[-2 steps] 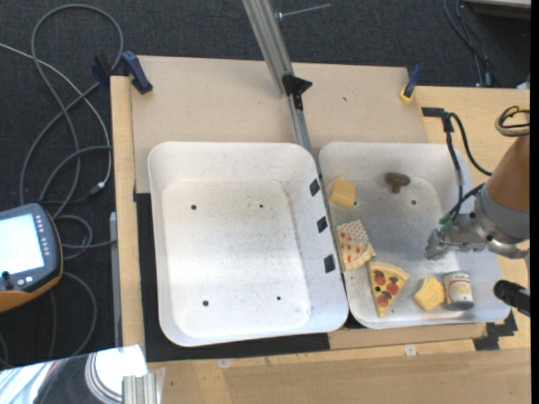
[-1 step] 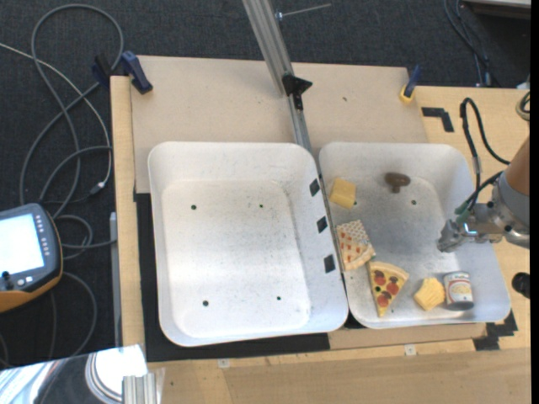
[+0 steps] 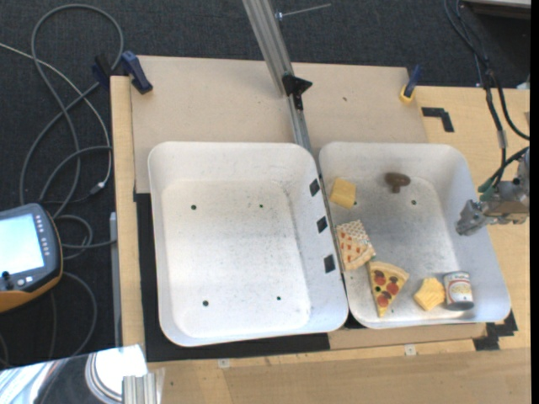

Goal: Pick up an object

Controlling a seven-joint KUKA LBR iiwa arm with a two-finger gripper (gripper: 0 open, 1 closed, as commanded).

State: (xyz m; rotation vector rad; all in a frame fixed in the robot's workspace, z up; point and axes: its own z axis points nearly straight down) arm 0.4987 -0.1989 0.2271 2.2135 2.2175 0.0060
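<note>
- The scene is lit evenly and brightly from above; only faint, soft shadows are cast.
- The left bin [image 3: 236, 242] and the right bin [image 3: 438, 175] are rendered almost washed-out white, with mild glare on their rims.
- The dark floor [image 3: 59, 82] at the upper left is left dim.
- Slight softness is seen throughout, and small items are poorly resolved.

Matt speckled white plastic bins [image 3: 168, 171], pale wooden bench [image 3: 210, 99], brushed metal rail [image 3: 263, 23]

A single fixed camera is looking down at a slant from above the bench [image 3: 253, 99], taking in both the left bin [image 3: 168, 162] and the right bin [image 3: 472, 183] from moderately far away.
</note>
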